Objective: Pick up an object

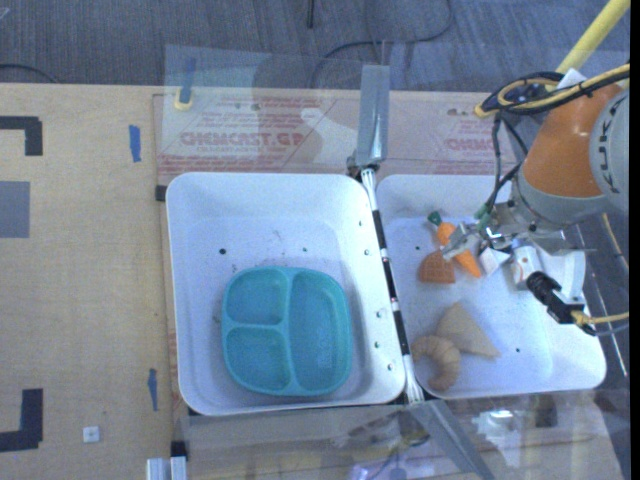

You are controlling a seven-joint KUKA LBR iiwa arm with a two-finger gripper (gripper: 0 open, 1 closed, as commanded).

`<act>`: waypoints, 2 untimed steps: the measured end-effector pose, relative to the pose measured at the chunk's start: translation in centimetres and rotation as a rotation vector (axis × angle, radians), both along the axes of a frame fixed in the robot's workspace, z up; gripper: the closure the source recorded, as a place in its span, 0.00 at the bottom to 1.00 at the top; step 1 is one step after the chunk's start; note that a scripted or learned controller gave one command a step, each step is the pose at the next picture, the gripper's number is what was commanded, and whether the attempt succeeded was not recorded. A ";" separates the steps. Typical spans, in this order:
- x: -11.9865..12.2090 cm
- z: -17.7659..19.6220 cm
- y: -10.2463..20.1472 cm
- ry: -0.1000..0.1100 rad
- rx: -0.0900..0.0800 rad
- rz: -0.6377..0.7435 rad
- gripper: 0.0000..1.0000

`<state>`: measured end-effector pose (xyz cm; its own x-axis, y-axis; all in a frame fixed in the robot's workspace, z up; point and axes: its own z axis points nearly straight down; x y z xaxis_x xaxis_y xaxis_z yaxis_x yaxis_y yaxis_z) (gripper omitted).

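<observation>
Jaws' state cannot be told; the gripper (478, 240) is hovering over crowded orange pieces (452, 253) in the right bin (560, 363), risking a glancing, failed grab.

Two bins stand side by side on the surface (80, 298). In the left bin (200, 203) a divided tray (288, 331) lies near the front edge. In the right bin (560, 353) a croissant (441, 358) lies at the front left corner, touching a wedge piece (466, 330) just behind it. Nearer the back edge lie a carrot (446, 234) and a rounded piece (436, 269). The pincer (487, 234) is just right of the carrot.
</observation>
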<state>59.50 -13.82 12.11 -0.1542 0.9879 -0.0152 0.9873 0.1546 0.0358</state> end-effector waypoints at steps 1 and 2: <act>2.6 -1.4 -0.7 0.002 0.000 -0.079 0.00; 3.9 -1.3 0.7 -0.006 0.004 -0.097 0.00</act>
<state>63.36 -13.10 10.81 -0.0574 0.9983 -0.0119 0.9975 0.0578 0.0418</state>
